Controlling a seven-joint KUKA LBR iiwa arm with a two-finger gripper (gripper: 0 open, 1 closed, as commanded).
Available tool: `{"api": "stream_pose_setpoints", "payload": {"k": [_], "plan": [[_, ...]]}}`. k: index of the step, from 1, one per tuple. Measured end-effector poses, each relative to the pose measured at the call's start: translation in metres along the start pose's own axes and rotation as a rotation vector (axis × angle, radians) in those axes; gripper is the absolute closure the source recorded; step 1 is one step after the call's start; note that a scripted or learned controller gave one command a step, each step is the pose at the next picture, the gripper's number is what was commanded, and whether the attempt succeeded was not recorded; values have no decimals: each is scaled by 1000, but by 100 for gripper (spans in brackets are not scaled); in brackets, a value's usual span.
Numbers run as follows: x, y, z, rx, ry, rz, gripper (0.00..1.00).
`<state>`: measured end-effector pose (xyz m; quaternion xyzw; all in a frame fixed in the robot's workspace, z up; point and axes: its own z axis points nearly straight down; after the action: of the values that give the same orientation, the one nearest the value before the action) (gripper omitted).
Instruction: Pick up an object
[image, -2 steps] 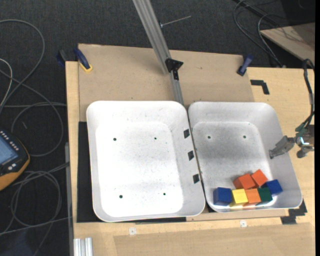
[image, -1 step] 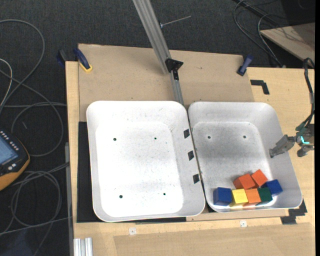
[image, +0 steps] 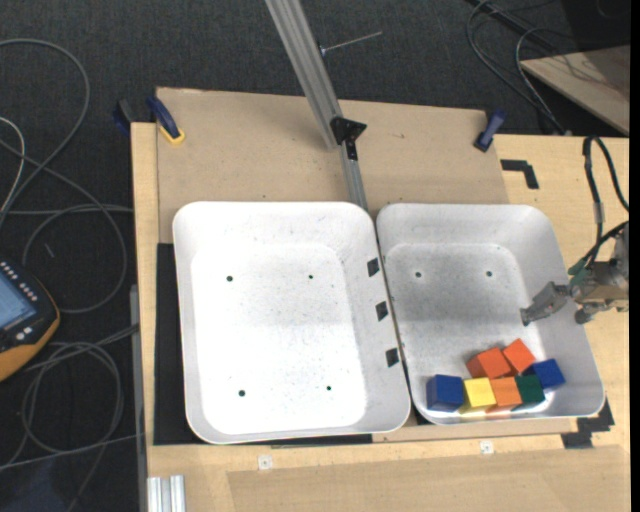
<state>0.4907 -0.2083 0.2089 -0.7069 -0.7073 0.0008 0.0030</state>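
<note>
Blocks sit bunched in the near right corner of the right-hand bin (image: 450, 235), pressed against its front wall: a blue block (image: 446, 390) at the left end of the cluster, a yellow block (image: 480, 392) just beside it, then an orange block (image: 506, 391) and a green block (image: 531, 388) along the same front row. Behind these lie two more orange blocks, one (image: 490, 362) toward the middle and one (image: 519, 354) just to its right, with a second blue block (image: 548, 374) at the far right of the group. The blocks touch or nearly touch one another, and the rest of that bin's floor is bare white speckled with dark flecks. The gripper (image: 545, 300) reaches in from the right over the bin's right rim, hanging behind the cluster and apart from it; nothing is seen in it. Whether it is spread or pressed together cannot be told at this size and angle. The left-hand bin (image: 270, 320) lies just beside the right one, the two joined along their shared edge by small dark clips. Both bins rest on a wooden bench (image: 250, 150), with blue clamps (image: 165, 118) at its far corners and a grey metal pole (image: 315, 80) slanting up from behind the bins. Black cables (image: 60, 240) trail over the dark floor at the left, near a yellow-edged handheld device (image: 20, 315).
</note>
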Motion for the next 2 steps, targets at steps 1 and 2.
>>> {"api": "stream_pose_setpoints", "payload": {"k": [1, 2], "plan": [[0, 4, 62, 2, 1, 0, 0], [1, 4, 112, 0, 0, 1, 0]]}}
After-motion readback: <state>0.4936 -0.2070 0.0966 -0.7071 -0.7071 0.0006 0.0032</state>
